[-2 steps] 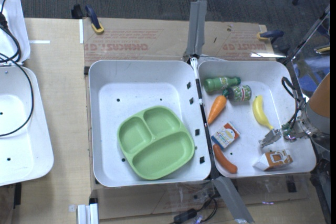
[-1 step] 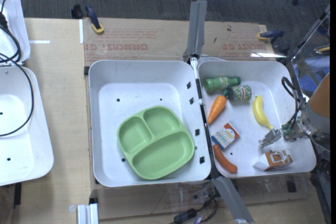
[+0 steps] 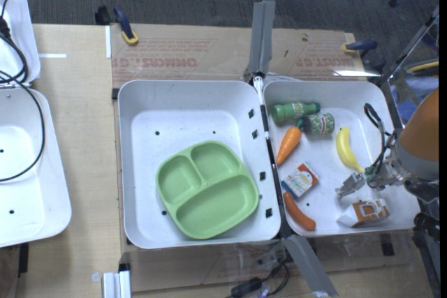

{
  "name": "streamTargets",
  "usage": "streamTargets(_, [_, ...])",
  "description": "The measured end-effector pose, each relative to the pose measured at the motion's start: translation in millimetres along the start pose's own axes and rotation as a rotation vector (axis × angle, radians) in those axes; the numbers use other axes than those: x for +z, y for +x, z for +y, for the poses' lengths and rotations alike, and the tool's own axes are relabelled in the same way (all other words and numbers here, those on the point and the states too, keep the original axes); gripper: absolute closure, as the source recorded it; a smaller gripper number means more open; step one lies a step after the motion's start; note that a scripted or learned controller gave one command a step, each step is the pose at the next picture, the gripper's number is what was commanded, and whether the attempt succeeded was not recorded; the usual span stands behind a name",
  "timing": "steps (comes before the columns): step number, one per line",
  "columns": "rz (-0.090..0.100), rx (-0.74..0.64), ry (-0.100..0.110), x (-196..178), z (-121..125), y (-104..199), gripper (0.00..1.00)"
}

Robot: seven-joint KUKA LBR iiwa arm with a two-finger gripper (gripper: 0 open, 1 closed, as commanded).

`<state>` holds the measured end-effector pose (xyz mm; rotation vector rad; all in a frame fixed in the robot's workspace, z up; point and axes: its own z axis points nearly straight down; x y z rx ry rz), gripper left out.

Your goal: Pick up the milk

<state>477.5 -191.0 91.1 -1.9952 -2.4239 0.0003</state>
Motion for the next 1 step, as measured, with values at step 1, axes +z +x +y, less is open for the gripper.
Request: streamTargets(1, [-0.002, -0.187, -0.002, -60.3, 4.0, -7.2, 0.0])
